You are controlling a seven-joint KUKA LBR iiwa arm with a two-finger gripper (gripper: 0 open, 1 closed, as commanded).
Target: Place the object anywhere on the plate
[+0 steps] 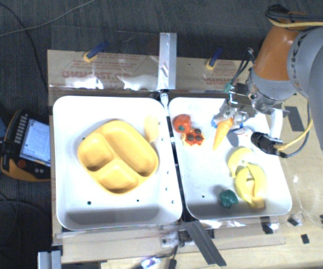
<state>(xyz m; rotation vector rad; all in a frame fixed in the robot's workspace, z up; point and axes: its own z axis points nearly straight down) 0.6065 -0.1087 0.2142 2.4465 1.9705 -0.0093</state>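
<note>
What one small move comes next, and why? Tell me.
Probably lift the gripper a little, straight up. The orange carrot hangs tilted at its fingers in the right bin, and the yellow plate lies in the left bin, past the raised rims between them. I cannot tell whether the grasp is firm, so a small lift would test it before crossing.

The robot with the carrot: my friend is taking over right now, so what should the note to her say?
Gripper: over the top of the right bin, at the upper end of the orange carrot. Whether it has a real grip on it is hard to tell.
Things: the yellow divided plate sits in the left bin. Bananas, a green piece and an orange-red toy lie in the right bin.
Done: nothing on the plate yet.
Left: lift the carrot, carry it across, set it on the plate.
</note>
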